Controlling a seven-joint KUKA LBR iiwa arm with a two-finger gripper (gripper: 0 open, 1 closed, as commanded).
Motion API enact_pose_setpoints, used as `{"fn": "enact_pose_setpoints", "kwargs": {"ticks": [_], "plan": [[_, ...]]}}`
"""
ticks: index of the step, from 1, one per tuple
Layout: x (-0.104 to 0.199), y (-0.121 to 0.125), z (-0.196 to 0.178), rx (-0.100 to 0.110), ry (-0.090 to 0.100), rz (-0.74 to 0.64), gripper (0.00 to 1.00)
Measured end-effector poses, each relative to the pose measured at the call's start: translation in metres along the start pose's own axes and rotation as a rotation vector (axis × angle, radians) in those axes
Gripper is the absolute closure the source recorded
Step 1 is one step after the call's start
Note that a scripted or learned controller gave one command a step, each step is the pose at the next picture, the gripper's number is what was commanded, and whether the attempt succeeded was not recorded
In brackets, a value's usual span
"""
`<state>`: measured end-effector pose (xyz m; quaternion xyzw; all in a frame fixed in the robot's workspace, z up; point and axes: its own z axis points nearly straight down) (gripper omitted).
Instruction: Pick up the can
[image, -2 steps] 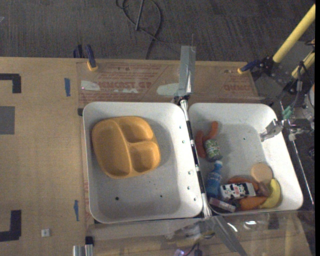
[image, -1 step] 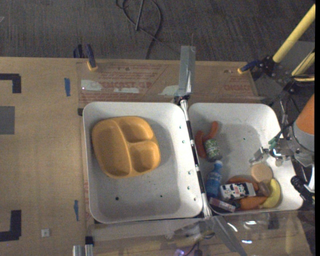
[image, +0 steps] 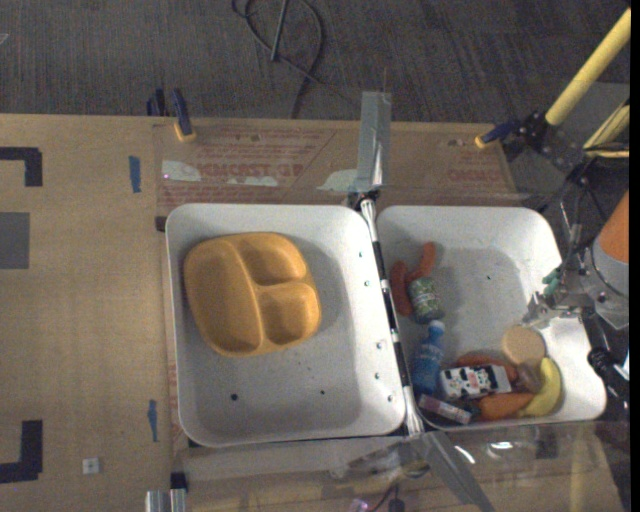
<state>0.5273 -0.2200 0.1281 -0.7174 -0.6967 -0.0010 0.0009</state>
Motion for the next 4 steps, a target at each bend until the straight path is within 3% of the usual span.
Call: {"fn": "enact_pose_setpoints", "kwargs": {"ticks": [1,2,3,4], "plan": [[0.010,0.071,-0.097,-0.002,-0.004,0.215,1.00],[0.049,0.087,-0.076,0.002,-0.003,0.258,1.00],[0.011,0.078,-0.128,-0.001,-0.004,0.665,1.00],[0.014,0.007,-0.097,0.003,-0.003,0.773,1.00]]}}
